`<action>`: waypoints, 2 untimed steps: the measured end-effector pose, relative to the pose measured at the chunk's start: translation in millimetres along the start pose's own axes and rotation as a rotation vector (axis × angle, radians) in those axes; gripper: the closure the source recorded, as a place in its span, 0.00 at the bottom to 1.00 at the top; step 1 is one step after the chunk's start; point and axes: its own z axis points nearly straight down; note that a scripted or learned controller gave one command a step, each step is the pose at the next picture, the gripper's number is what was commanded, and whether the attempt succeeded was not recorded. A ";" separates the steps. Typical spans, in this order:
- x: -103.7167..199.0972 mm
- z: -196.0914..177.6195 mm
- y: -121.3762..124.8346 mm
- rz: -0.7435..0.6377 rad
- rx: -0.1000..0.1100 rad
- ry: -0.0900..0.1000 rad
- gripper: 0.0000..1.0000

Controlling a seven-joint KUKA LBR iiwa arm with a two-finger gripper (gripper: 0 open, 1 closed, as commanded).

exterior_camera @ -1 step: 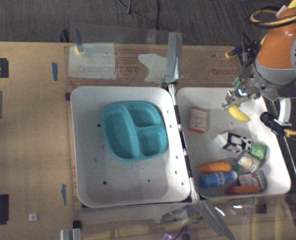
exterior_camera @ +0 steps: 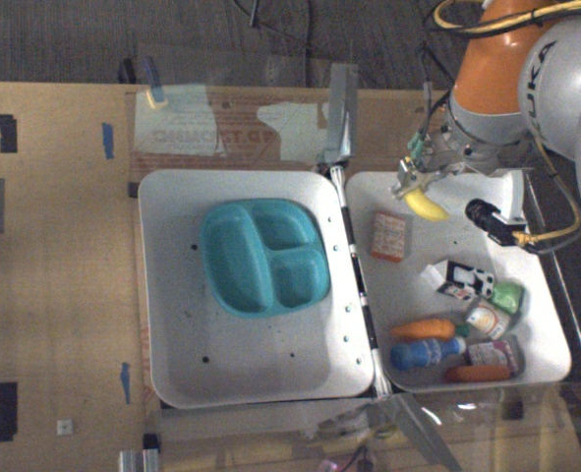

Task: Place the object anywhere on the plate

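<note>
A teal plate [exterior_camera: 214, 264] with three compartments lies in the left bin [exterior_camera: 172, 362], with nothing on it. Over the far end of the right bin [exterior_camera: 555, 357] my gripper [exterior_camera: 411, 186] points down. A small yellow banana [exterior_camera: 426, 206] sits at its fingertips, its upper end pinched between the fingers. The banana hangs well to the right of the plate, beyond the divider between the two bins.
The right bin holds an orange packet [exterior_camera: 389, 236], a black and white box [exterior_camera: 464, 280], a green item [exterior_camera: 507, 296], a carrot [exterior_camera: 423, 328], a blue bottle [exterior_camera: 426, 352] and several small items near its front. A black cable plug [exterior_camera: 491, 218] hangs beside the arm.
</note>
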 end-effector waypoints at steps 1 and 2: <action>0.1 -81.6 -32.4 -0.173 0.000 0.000 1.00; 54.5 -3.6 14.6 -0.193 0.003 0.002 1.00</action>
